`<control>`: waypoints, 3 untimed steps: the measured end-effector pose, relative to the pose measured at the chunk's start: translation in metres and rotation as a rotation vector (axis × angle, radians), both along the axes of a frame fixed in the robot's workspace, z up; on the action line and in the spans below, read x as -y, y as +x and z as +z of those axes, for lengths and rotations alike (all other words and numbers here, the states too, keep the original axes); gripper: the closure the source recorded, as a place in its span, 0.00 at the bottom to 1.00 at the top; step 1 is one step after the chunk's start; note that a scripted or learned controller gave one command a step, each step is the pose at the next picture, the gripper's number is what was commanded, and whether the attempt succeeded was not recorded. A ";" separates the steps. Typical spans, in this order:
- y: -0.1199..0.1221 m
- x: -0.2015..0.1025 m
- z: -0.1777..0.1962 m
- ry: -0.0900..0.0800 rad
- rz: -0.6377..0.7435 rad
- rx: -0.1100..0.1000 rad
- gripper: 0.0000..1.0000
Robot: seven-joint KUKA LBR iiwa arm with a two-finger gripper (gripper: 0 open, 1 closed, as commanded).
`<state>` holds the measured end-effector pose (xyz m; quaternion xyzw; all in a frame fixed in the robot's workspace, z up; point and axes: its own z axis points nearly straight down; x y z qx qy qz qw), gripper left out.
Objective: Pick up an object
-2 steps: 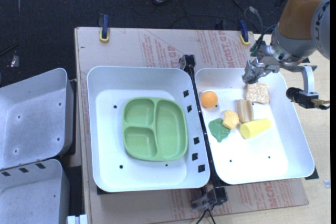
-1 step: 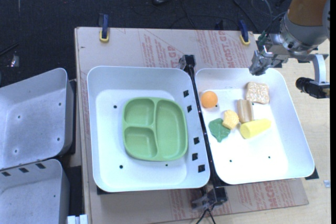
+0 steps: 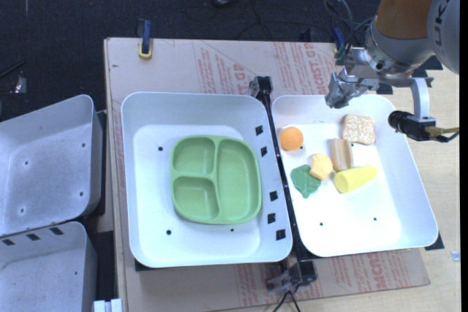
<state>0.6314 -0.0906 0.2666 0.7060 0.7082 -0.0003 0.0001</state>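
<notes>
The right bin [image 3: 380, 230] holds several small objects: an orange ball [image 3: 291, 138], a green leaf-like piece [image 3: 306, 180], a small yellow lump [image 3: 320, 166], a tan cylinder [image 3: 340, 153], a yellow block [image 3: 355, 177] and a speckled tan cracker [image 3: 359, 129]. My gripper [image 3: 338, 96] hangs over the bin's far edge, up and left of the cracker, apart from all the objects. Nothing shows between its fingers.
The left bin [image 3: 146, 157] holds a green divided plate [image 3: 216, 180]. A black divider with clips [image 3: 272, 157] runs between the bins. A yellow-blue clamp [image 3: 145, 40] sits at the bench's far left corner. White trays [image 3: 44, 157] lie off the bench at left.
</notes>
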 end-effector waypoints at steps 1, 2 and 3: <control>-0.003 -0.054 -0.015 0.001 0.003 -0.001 1.00; -0.007 -0.108 -0.027 0.000 0.001 -0.001 1.00; -0.022 -0.153 -0.037 0.000 0.000 -0.002 1.00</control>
